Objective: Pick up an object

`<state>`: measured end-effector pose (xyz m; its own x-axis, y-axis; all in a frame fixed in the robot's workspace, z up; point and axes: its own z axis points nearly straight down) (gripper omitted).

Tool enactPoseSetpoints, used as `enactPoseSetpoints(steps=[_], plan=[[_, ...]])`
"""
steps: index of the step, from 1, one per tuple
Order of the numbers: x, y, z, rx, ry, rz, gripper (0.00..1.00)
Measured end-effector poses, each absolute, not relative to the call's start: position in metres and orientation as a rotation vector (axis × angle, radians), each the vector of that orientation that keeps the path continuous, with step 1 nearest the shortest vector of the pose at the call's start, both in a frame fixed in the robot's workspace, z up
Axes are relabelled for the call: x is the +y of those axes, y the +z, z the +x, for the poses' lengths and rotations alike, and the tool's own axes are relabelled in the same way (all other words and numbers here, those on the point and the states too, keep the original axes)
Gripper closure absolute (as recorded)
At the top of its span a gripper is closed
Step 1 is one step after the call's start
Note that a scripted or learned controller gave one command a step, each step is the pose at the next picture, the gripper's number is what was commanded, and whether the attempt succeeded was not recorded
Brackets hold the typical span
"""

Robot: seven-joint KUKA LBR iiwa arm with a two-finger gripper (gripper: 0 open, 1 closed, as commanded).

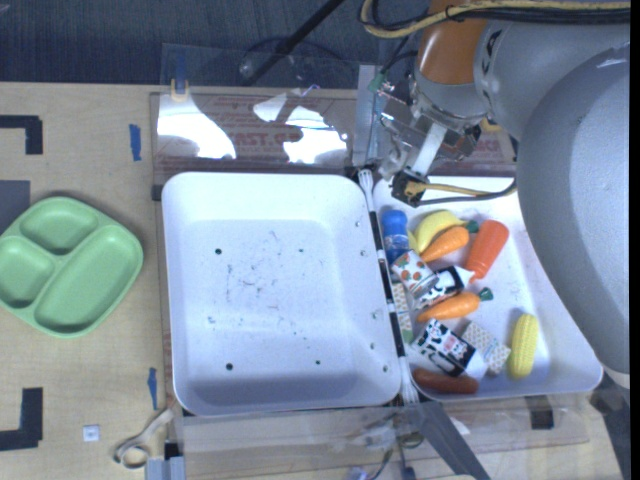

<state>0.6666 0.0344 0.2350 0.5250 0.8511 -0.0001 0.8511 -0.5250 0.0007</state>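
Nearest, at 6 o'clock in the right bin [562, 360], a brown sausage [445, 381] lies along the wall, touching a cow-patterned carton [443, 348]. A yellow corn cob [522, 345] lies at 4 o'clock, a little apart. Around the centre two carrots [450, 305] cross the pile, and farther, near 11 o'clock, a banana [430, 227] touches a blue bottle [394, 224]. The toys seem thrown in loosely, so any of them can be the target. The left bin [270, 288] lies at 9 o'clock of them. Farthest, the gripper [396, 164] hangs over the far corner at 11 o'clock, probably to leave the pile visible. It holds nothing I can see, and I cannot tell if it is open or closed.
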Motion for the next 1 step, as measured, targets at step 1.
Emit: enactPoseSetpoints(steps=[1], plan=[[0.0919, 0.2321, 0.6664, 1.47, 0.001, 2.776, 1.0]])
